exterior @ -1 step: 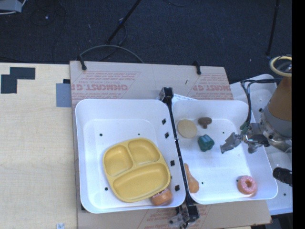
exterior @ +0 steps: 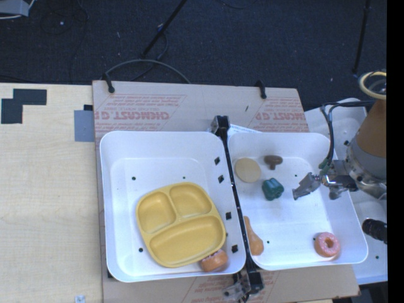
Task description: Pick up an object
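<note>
Gripper low over the right bin, jaws apart and holding nothing — nearest object a teal block just beside it, toward the divider.

Bins: white plastic, smooth, slight gloss;
Tray: yellow plastic, matt;
Board: printed cardboard, matt;
Bench: pale wood

The arm is cut off at the right edge, only its orange band and wrist showing; the gripper is too small and dim to read; the orange object sits partly under the yellow divided plate; the small brown thing is too small to identify.
</note>
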Motion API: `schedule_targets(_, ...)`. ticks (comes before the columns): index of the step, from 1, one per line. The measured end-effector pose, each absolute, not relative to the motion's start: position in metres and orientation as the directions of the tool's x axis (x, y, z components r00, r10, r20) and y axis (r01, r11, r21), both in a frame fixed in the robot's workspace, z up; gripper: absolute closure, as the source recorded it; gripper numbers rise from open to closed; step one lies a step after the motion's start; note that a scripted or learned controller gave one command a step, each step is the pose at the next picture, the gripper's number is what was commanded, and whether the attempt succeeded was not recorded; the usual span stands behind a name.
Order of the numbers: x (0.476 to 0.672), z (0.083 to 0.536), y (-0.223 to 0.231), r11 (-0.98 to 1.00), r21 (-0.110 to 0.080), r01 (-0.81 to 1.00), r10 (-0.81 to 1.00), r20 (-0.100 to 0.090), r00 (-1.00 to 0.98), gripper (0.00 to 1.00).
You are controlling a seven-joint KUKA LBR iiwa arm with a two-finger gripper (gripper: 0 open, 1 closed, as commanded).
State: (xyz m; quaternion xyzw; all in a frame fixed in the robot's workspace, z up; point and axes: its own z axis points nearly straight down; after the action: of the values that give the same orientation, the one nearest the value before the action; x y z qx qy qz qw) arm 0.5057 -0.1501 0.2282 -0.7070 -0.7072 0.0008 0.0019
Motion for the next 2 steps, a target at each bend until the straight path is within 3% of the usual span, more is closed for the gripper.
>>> schedule_targets(1, 0.496, 0.172, -0.145, 0.000, -0.009, 1.000, 1.000, 0.003, 0.000, 0.00)
schedule_targets(2, 0.503, 0.123, -0.142, 0.000, -0.008, 1.000, 1.000, 0.003, 0.000, 0.00)
